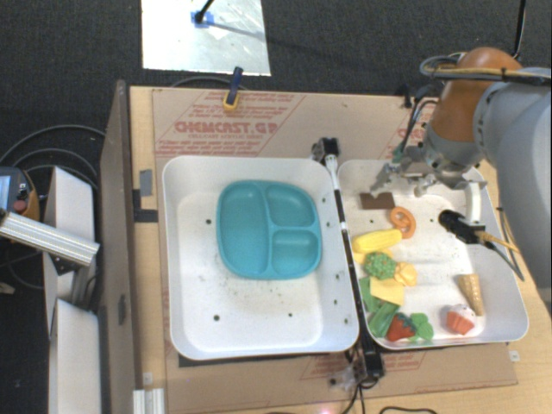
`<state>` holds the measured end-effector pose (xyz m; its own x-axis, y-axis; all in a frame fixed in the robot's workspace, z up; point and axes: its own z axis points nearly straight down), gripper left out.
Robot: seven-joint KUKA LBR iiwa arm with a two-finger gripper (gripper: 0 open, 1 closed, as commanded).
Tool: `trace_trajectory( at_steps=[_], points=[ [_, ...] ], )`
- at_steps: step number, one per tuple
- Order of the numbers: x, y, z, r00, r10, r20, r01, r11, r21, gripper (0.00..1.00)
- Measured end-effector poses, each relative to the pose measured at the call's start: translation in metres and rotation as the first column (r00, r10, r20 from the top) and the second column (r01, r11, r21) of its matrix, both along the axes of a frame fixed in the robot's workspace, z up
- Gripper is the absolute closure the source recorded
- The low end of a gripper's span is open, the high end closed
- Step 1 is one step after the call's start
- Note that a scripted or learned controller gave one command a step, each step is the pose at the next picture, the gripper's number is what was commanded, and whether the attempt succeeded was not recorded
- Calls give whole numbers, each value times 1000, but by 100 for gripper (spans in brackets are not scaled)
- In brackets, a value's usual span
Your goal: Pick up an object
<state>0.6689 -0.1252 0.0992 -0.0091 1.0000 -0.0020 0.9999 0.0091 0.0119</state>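
We see smooth, glossy plastic in the two white bins [194,257] and the teal divided plate [267,231]. The surface [259,119] looks like matt printed cardboard. The arm [509,119] shows smooth grey casing with a glossy orange band [483,59].

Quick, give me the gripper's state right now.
Gripper: low over the far end of the right bin, above the brown piece; whether it is open or closed cannot be told.
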Motion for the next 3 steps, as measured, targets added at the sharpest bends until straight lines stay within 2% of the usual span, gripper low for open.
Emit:
trace_trajectory(
  at_steps=[1, 2, 3],
  points=[
    [-15, 37, -15, 1000, -3, -12, 3, 1000, 1, 0],
    [1, 32, -14, 1000, -3, -8, 3, 1000, 2, 0],
    [2, 31, -2, 1000, -1, -5, 1, 1000, 1, 100]
  ],
)
